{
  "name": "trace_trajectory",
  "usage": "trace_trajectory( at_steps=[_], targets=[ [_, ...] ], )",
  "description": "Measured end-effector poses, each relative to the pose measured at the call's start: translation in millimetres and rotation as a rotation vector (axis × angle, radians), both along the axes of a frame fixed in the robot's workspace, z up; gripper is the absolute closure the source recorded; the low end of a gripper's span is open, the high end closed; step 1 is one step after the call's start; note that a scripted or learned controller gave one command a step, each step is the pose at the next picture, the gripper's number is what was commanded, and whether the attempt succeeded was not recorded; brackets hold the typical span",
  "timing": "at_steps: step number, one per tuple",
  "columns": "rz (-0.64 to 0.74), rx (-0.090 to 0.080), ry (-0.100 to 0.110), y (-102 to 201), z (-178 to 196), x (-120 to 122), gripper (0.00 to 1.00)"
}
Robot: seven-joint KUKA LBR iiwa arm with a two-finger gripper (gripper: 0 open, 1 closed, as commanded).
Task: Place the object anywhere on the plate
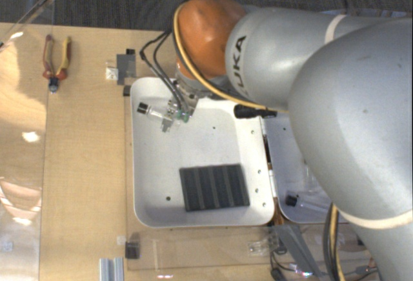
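Space above the shallow white right bin (303, 208) is being taken up by the bulky grey arm (310, 66) with its orange band, so most of that bin is being hidden. The gripper (173, 117) is being held low over the far corner of the shallow white left bin (145, 202), close to its outer wall. Whether it is spread or closed cannot be told, since it is being blurred and crowded by dark and yellow cables. A small pale piece (143, 108) with a dark spot is being shown just beside it, and whether that piece belongs to the gripper cannot be told. The dark, ribbed, rectangular plate (214, 187) is lying flat in the near part of the left bin, well apart from the gripper. A small black object (290, 199) is sitting in the visible strip of the right bin, near the wall between the bins and off the plate. On the pale wooden tabletop (84, 163), red-and-yellow-handled pliers (55, 60) are lying far to the left, and a small black block (132, 249) is standing just before the left bin's near edge.
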State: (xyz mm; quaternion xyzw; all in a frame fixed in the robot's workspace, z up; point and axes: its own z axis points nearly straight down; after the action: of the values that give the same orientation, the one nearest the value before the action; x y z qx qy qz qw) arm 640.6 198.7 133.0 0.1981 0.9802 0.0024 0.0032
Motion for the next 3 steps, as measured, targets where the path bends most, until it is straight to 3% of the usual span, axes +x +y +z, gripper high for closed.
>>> trace_trajectory(
  at_steps=[1,2,3],
  targets=[
    [0.486,-0.002,-0.002,37,39,14,1.00],
    [0.635,-0.004,-0.001,-38,-30,-30,1.00],
    [1.038,-0.007,-0.007,-54,46,29,1.00]
  ],
)
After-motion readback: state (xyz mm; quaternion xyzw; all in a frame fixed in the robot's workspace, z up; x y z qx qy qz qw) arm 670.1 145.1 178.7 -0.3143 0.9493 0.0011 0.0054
